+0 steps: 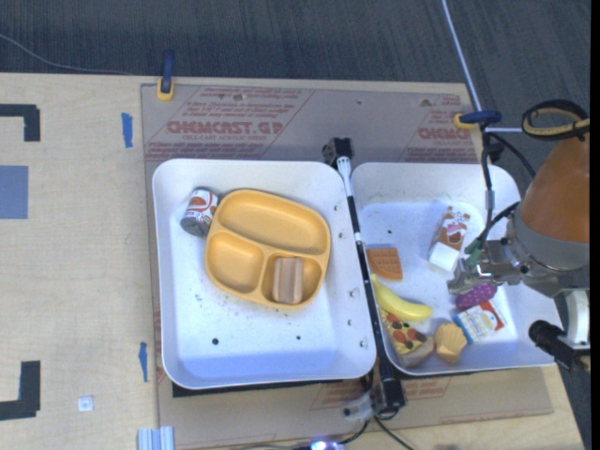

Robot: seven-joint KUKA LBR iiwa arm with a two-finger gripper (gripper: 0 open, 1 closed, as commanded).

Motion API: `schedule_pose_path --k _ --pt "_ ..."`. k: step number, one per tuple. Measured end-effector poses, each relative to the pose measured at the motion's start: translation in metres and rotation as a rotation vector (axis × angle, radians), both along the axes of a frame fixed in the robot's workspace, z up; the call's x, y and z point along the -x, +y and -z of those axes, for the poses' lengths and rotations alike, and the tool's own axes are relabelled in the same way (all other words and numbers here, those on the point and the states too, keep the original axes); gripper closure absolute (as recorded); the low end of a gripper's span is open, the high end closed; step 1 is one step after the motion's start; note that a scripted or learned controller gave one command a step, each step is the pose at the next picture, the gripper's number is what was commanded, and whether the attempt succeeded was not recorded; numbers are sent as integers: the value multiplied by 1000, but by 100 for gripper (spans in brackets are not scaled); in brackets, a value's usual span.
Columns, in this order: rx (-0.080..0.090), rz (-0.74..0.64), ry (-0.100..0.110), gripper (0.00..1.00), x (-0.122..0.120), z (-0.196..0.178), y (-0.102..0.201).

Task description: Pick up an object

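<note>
- Two white bins are noted: left bin (178,345) and right bin (412,181).
- One gripper (472,272) is poised low over one purple toy (477,294) near the right bin's right edge; finger state cannot be told.
- Toy is judged light, stiff, slippery; a grip across its narrow middle is advised.
- One yellow divided tray (246,216) lies in the left bin.

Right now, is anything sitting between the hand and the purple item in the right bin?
Nothing visible does. The hand is low in the right bin, right above the purple item. Close neighbours are the white packet behind it and the small red-and-white packet in front.
</note>
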State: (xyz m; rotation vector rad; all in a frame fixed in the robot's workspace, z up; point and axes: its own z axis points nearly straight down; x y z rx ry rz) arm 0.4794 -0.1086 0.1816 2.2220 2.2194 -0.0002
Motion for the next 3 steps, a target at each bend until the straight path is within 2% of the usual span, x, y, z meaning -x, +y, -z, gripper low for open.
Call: schedule_pose_path --k 1,2,3 --pt "-1 -2 -1 100 -39 -3 63" --pt "-1 -1 -1 0 -39 -3 63" --pt "-1 0 3 0 -13 57 9"
